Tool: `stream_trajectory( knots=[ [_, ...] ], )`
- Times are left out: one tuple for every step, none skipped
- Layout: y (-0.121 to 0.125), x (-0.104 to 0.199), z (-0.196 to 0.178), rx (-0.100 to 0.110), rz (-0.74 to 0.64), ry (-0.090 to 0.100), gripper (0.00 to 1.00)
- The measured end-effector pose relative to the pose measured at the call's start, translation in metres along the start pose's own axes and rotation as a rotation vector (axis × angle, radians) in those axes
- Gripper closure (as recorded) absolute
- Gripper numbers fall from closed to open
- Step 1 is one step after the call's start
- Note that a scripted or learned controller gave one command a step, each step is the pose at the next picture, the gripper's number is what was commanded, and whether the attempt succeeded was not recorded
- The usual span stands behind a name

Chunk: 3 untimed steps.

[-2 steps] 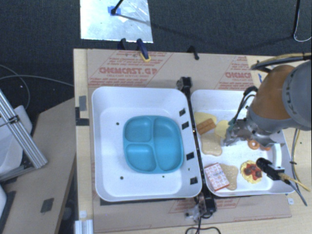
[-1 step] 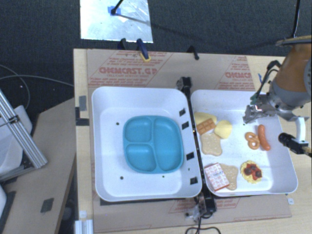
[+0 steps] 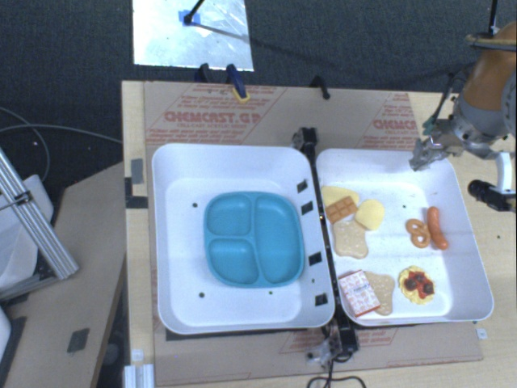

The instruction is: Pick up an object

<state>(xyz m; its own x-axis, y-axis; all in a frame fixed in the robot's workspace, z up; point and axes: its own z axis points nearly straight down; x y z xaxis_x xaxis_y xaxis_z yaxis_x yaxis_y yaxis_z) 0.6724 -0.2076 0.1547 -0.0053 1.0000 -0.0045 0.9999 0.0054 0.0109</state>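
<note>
Hovering at the right bin's far corner, the jaws, whose opening cannot be told, are kept well apart from the sausage and pretzel, so both might be grazed together.

Two white bins; one blue tray; eight toy foods.

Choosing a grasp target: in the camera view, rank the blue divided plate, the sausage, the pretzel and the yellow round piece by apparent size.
1. blue divided plate, by far the largest.
2. yellow round piece.
3. sausage: longer than the pretzel but thin.
4. pretzel, though these last two look close, so that order is unsure.
</note>
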Motion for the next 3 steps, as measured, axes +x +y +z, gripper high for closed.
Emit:
stream_trajectory(
  knots=[
    [-0.081, 0.029, 0.03, 0.018, 0.005, 0.008, 1.0],
    [-0.142, 0.05, 0.071, 0.015, 0.006, 0.007, 1.0],
    [-0.111, 0.14, -0.038, -0.001, -0.008, 0.006, 1.0]
  ],
)
